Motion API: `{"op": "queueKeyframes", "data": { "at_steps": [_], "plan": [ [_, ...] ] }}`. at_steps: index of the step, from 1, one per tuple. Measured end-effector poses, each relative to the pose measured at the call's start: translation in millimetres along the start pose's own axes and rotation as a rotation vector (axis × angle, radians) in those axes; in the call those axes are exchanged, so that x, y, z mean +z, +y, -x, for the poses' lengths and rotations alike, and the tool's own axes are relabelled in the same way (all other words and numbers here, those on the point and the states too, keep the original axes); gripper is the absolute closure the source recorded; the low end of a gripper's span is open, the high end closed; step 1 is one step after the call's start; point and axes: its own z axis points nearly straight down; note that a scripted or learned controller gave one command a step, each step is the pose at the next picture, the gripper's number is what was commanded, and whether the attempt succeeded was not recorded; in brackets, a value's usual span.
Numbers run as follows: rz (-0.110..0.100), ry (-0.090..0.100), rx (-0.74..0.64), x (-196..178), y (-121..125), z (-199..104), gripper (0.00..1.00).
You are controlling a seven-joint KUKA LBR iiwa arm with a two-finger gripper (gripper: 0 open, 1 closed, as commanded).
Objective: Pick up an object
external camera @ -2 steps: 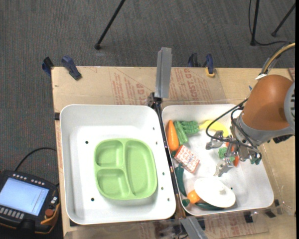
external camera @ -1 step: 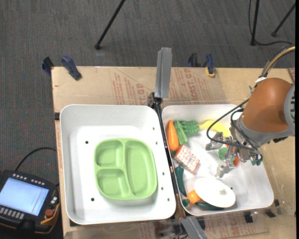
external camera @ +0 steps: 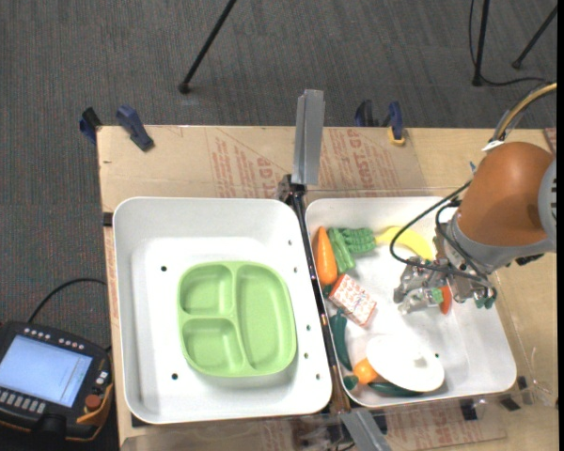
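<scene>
The gripper [external camera: 423, 294], fingers' spread impossible to tell, hangs low inside the right white bin [external camera: 479, 360] beside a yellow banana [external camera: 410, 243], orange carrot [external camera: 326, 256] and round white plate [external camera: 406, 363].

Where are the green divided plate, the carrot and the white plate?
green divided plate [external camera: 237, 332], camera view, centre ridge.
carrot [external camera: 326, 256], camera view, orange body.
white plate [external camera: 406, 363], camera view, top face.
</scene>
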Motion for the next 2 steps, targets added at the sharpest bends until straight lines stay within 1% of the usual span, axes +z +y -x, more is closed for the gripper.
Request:
{"op": "queueKeyframes", "data": {
  "at_steps": [1, 2],
  "plan": [
    [-0.007, -0.016, -0.188, -130, 1, 73, 1.0],
    [-0.002, -0.004, -0.266, -129, 37, 74, 1.0]
  ]
}}
